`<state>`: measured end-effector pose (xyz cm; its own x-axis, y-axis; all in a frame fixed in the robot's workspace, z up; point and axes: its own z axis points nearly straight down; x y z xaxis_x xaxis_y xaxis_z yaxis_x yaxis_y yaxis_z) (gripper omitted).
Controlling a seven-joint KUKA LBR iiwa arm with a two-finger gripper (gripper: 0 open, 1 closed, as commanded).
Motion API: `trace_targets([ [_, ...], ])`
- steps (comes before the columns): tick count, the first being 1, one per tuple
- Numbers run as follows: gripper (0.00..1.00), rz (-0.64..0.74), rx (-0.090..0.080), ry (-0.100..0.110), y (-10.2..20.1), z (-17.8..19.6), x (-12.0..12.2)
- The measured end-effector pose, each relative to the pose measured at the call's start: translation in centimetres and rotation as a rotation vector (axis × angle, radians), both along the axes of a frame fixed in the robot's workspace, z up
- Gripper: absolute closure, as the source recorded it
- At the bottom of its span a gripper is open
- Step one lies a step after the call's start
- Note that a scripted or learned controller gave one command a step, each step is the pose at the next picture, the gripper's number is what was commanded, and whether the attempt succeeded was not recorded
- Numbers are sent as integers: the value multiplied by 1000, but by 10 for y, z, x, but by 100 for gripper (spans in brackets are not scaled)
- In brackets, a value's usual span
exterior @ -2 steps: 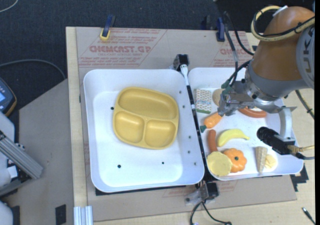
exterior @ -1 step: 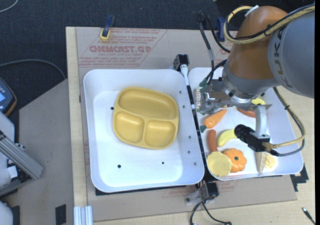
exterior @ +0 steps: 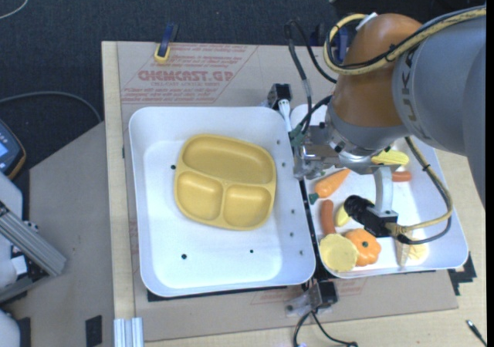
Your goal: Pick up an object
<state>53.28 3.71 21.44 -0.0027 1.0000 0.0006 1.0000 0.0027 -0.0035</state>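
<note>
Landmark: the carrot (exterior: 333, 181), an orange toy with a green end, lying at a slant in the right bin (exterior: 455, 241), close to that bin's left wall.
Arm: the grey arm (exterior: 440, 75) with its orange band comes in from the view's right and hangs over the carrot's upper side, hiding much of the right bin.
Gripper: the gripper (exterior: 328, 162) sits low, just above and left of the carrot. Whether it is wide or narrow cannot be told, and nothing is seen held in it.
Sausage: a red sausage (exterior: 327, 217) lies just below the carrot, nearly upright in the view.
Yellow round piece: a yellow round piece (exterior: 338, 253) lies below the carrot, past the sausage, by the bin's front wall.
Pumpkin: a small orange pumpkin (exterior: 366, 246) lies below and right of the carrot, touching the yellow round piece.
Plate: a yellow plate (exterior: 225, 181) with three sections lies well left of the carrot, in the left bin (exterior: 147, 183).
</note>
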Motion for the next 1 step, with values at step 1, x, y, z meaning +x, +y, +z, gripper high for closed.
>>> trace_targets([
  [1,100,-1,0,-5,11,9,-2],
])
